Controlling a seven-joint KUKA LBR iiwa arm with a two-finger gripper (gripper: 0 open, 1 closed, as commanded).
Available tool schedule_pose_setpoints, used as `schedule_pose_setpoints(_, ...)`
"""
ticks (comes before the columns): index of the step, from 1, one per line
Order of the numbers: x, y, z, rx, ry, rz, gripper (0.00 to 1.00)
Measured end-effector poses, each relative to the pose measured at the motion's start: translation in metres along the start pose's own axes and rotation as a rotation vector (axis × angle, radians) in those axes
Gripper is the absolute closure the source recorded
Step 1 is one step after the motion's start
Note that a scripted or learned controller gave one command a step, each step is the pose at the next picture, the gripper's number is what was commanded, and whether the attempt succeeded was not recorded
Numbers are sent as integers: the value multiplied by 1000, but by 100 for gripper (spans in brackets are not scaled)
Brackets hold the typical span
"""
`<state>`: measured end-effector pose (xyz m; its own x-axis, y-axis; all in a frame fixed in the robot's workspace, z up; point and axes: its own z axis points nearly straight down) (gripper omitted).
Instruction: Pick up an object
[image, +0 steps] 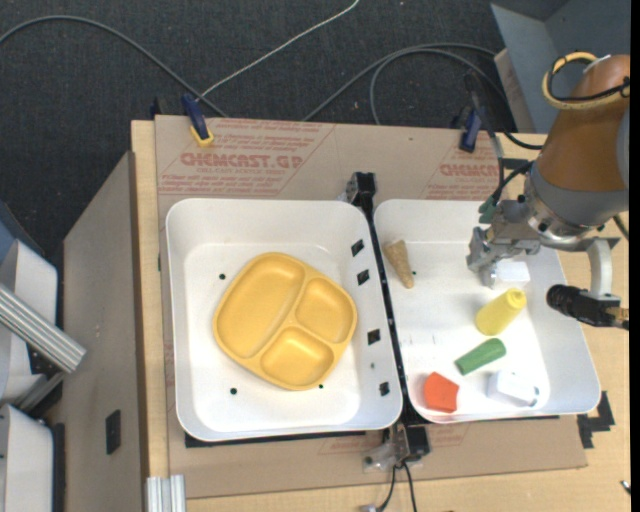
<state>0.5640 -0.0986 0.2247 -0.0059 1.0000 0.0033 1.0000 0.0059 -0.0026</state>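
The arm (590, 150) reaches in from the right, its gripper (497, 262) low over the right bin (560, 400). Whether it is open or closed, I cannot tell.

Yellow divided plate (286, 319); yellow bottle (500, 311); green cylinder (480, 355); orange-red block (441, 392); tan cone (400, 262) (white bins (190, 300))

We look down on a dark carpeted floor (90, 90) with thin cables (300, 40) looping across it. A brown board (300, 150) printed with red lettering covers the bench top — two blue clamps (198, 122) pin its far edge. At the left, a pale aluminium rail (40, 325) slants past the bench's tan side.
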Motion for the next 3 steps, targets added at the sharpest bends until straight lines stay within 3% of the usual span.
schedule_pose_setpoints(3,147,22,-17,-4,-1,0,100)
